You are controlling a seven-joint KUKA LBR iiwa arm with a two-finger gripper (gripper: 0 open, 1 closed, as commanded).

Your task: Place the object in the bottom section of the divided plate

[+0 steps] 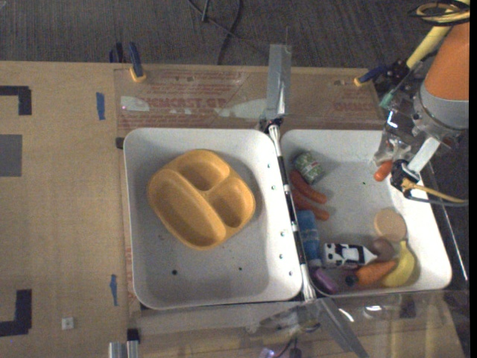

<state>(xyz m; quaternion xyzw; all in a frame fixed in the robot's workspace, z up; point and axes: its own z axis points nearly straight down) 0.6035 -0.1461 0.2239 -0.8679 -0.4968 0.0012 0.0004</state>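
Brown cardboard covers the bench (59,200), and dark carpet with a loose black cable is seen along the top edge. Two shallow white bins are set side by side on the cardboard. In the left bin (209,282) a yellow divided plate (201,198) is laid slightly turned, with three empty sections.

From the upper right the grey arm (447,103), banded in orange above the wrist, is reached down over the far right corner of the right bin (350,185). The wrist is angled down and to the left, and the gripper (391,164) is held just above the bin's right rim. A small orange piece, seemingly a carrot (383,171), is seen at the fingertips; it appears to be pinched there, though a firm hold cannot be confirmed.

Along the right bin's left wall lie a green can (308,166), two red sausages (307,194) and a blue item (308,241). Gathered at its near edge are a black-and-white carton (349,255), a tan disc (389,224), another orange carrot (375,272) and a banana (403,265).
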